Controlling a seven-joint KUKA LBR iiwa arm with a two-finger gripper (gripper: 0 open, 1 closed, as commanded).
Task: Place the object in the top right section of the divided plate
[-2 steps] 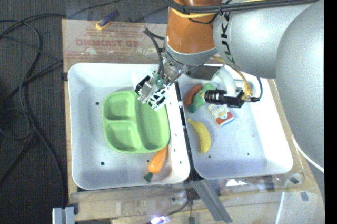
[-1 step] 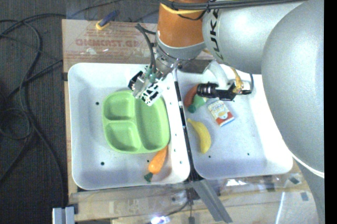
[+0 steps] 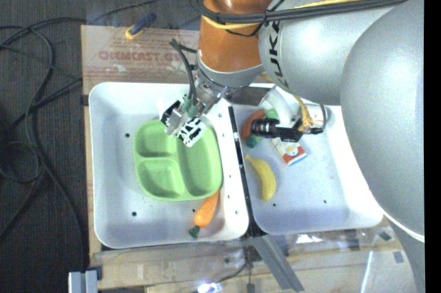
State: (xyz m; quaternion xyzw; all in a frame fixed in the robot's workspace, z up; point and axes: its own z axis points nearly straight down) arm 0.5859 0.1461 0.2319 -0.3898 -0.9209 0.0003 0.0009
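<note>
The light green, three-section plastic plate (image 3: 178, 167) lies in the left white bin (image 3: 114, 147). The end effector (image 3: 184, 123) hovers over its top right section; whether it grips anything cannot be told. A release here might bounce an object over the plate's rim.
</note>
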